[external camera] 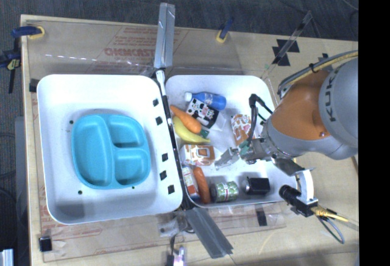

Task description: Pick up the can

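The can (pixel 224 191) lies on its side near the front wall of the right bin (pixel 244 83); it has a green label and a metal end. My gripper (pixel 234 155) hangs over the middle of that bin, a short way behind the can and apart from it. Nothing shows in its grasp. The grey arm with its orange band (pixel 301 113) reaches in from the right and hides the bin's right side.
Around the can lie a red sausage (pixel 201 184), a black block (pixel 257 185) and a small orange carton (pixel 198 154). Further back are a banana (pixel 186 130), a carrot (pixel 184 119), a blue-capped bottle (pixel 205 103) and a snack packet (pixel 241 126). The left bin (pixel 55 94) holds a blue divided tray (pixel 111 150).
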Action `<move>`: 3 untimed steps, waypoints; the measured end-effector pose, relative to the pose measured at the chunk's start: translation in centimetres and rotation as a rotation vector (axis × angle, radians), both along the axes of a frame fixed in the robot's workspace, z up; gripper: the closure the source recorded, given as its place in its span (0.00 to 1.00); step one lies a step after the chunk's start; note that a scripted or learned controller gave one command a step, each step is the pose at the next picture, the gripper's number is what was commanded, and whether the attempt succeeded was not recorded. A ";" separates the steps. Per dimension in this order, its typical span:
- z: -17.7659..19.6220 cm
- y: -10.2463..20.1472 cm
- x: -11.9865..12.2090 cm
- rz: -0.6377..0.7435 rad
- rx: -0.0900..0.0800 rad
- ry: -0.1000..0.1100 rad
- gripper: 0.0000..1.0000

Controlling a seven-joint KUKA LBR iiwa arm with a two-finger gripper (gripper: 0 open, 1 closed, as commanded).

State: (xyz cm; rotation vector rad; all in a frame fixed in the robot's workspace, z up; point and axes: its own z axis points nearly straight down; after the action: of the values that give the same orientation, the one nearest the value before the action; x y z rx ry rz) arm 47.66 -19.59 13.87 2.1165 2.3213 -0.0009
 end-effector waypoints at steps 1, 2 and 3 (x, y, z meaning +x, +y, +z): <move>-0.2 -1.4 0.1 0.054 -0.002 -0.003 0.00; 7.0 -1.5 5.5 0.267 0.000 0.000 0.00; -3.4 -1.4 0.1 0.471 0.000 -0.002 0.00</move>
State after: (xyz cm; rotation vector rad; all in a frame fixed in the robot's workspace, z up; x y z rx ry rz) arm 47.79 -21.02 10.49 1.5157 2.7493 0.0012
